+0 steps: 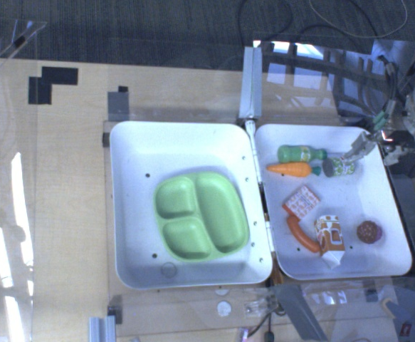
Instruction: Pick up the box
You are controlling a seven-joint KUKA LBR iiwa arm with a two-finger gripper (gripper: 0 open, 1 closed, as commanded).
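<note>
The box (302,201), small and flat with a red-and-white pattern, lies in the middle of the right bin (396,212). A brown-and-white carton (329,234) lies just below and right of it, next to an orange sausage (301,234). My gripper (354,153) reaches in from the right edge and hangs over the bin's upper part. Its tip is close to a small grey-green can (339,167). It is well apart from the box, up and to the right of it.
In the right bin's upper part lie a green bottle (300,153) and a carrot (290,169). A brown round piece (369,231) sits at the lower right. The left bin (132,191) holds a green divided tray (201,214).
</note>
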